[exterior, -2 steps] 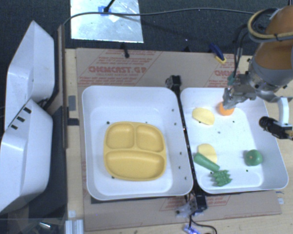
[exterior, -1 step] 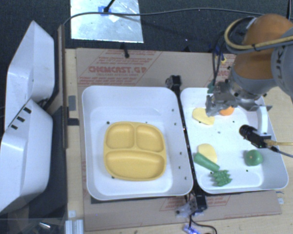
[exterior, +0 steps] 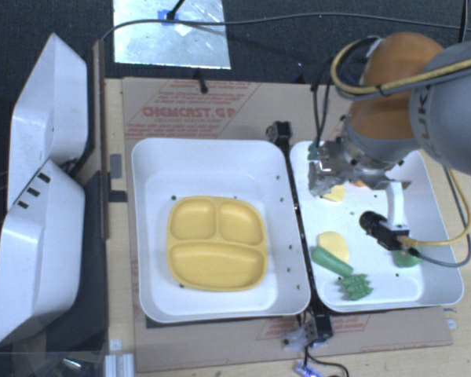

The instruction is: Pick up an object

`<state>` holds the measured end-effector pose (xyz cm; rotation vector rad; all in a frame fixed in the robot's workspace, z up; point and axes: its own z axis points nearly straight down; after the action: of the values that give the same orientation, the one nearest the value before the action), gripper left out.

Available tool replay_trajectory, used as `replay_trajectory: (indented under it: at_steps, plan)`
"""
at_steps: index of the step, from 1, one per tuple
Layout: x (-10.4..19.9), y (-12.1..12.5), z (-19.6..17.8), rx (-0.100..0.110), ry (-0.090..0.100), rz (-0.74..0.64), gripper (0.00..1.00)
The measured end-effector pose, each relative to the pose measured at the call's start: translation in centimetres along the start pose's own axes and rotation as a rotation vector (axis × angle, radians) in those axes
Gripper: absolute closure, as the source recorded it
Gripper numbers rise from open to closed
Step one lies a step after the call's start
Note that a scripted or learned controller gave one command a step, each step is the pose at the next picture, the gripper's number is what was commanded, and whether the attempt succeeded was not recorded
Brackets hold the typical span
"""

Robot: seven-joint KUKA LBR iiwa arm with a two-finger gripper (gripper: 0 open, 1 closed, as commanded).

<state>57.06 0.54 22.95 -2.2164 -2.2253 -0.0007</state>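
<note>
My gripper [exterior: 323, 177] is low in the right bin [exterior: 439, 285], near its upper left corner. A small pale yellow piece [exterior: 334, 194] lies just below and to the right of the gripper tip, touching or nearly touching it. A bit of orange [exterior: 360, 184] peeks out from under the wrist. Further toward the front lie a yellow wedge [exterior: 335, 246], a green stick [exterior: 330, 260] and a green leafy toy [exterior: 355, 287]. A green round piece [exterior: 407, 260] sits at the right, partly hidden by the arm's hardware.
The left bin [exterior: 149, 210] holds a yellow divided plate [exterior: 217, 242]. A black divider strip [exterior: 298, 218] runs between the bins. The grey arm with its orange band [exterior: 396, 77] covers the right bin's back part. White housings [exterior: 39, 179] stand at the far left.
</note>
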Motion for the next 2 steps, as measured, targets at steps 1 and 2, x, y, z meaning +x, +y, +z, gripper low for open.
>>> replay_trajectory:
  at_steps: [1, 2]
  plan:
    - [4.7, -2.2, -0.9, -0.001, 0.0, -0.001, 1.0]
    - [9.6, -3.4, -0.3, -0.001, 0.0, -0.001, 1.0]
